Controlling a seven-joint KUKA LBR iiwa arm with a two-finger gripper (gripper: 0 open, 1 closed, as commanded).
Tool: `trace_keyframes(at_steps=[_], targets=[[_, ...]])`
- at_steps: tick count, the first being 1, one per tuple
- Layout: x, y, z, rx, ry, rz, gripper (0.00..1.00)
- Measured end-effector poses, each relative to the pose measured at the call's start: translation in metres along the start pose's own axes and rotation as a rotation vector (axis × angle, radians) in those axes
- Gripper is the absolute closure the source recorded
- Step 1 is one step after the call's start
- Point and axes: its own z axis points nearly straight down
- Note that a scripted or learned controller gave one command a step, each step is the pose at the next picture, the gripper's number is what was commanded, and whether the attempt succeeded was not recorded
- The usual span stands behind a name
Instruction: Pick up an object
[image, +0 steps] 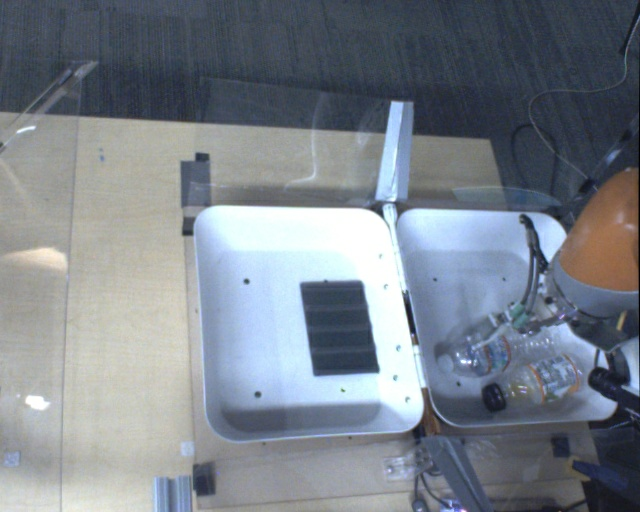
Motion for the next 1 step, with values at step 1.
trace_keyframes(at_steps=[1], targets=[[0.0237,0.0190,0.0676,-0.007,-0.004,-0.022,0.00]])
